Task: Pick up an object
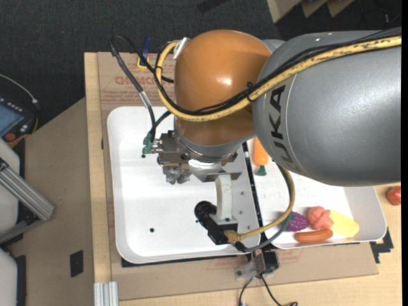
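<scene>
- Here we see the arm [331, 107] as a broad, smooth grey cylinder reaching in from the right, capped by a glossy orange dome [217, 81] that catches the light.
- Below the dome, the gripper [173, 163] is a blocky piece of dull grey metal hanging over the left bin [137, 196]. The wrist hides its working end, so we cannot tell whether it is apart, together or clamped on anything.
- The left bin is a shallow white plastic tray with rounded corners and a smooth floor. A small dark speck [152, 229] lies near its front.
- The things to pick lie in the right bin [325, 199], well apart from the gripper.
- At its near end there is a close cluster: a knobbly purple bunch of grapes [296, 222], a lumpy pink toy [319, 217], a smooth yellow toy [345, 225] and a shiny orange-red sausage [312, 236] lying lengthwise in front of them.
- A tapered orange piece [260, 155] pokes out from under the arm, by the wall between the bins.
- A small red piece [394, 196] sits at the right edge.
- Both bins rest on flat brown cardboard [95, 171] with red printing.
</scene>
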Tool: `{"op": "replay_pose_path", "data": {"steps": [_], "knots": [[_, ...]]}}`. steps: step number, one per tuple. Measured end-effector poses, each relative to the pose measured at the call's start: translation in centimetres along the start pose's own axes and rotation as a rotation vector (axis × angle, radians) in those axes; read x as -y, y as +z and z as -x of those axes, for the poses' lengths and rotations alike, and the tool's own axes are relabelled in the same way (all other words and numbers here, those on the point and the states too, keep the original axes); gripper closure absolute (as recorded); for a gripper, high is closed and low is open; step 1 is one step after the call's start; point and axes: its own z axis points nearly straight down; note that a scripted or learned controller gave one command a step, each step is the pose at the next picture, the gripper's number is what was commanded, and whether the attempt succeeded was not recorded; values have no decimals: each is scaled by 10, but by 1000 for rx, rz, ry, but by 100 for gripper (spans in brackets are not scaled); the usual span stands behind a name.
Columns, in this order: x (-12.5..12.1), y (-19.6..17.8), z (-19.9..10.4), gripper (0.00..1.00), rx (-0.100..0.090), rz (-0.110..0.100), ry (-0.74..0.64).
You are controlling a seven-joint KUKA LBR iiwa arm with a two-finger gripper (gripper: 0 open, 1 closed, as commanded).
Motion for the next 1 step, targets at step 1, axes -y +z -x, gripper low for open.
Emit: {"op": "replay_pose_path", "data": {"steps": [1], "knots": [[-44, -195, 31, 100, -11, 33, 5]]}}
